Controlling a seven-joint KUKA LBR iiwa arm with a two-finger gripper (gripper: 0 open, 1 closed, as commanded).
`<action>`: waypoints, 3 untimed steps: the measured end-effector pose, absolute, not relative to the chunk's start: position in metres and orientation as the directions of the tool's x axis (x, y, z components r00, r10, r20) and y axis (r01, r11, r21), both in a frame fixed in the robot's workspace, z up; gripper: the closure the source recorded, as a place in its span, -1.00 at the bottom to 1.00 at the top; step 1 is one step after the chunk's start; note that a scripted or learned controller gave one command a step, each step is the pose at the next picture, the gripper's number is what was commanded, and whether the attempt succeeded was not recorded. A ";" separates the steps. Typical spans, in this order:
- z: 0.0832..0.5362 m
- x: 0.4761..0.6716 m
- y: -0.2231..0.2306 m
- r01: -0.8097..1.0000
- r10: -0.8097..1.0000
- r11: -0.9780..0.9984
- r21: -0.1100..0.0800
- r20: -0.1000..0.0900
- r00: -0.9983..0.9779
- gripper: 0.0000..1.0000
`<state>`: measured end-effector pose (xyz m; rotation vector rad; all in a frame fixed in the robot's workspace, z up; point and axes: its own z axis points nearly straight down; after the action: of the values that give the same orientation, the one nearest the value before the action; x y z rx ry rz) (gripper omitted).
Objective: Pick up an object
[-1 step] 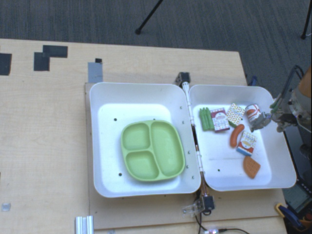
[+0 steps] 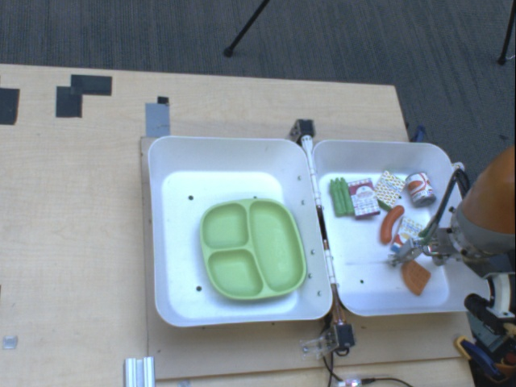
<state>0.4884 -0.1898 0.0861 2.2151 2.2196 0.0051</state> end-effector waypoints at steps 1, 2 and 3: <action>0.098 0.490 -0.190 1.000 1.000 0.003 0.012 -0.003 -0.003 1.00; 0.098 0.490 -0.190 1.000 1.000 0.003 0.012 -0.003 -0.003 -1.00; 0.087 0.489 -0.128 1.000 1.000 0.003 0.009 -0.002 -0.003 -1.00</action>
<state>0.4892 -0.1278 0.0868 2.2123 2.2199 0.0079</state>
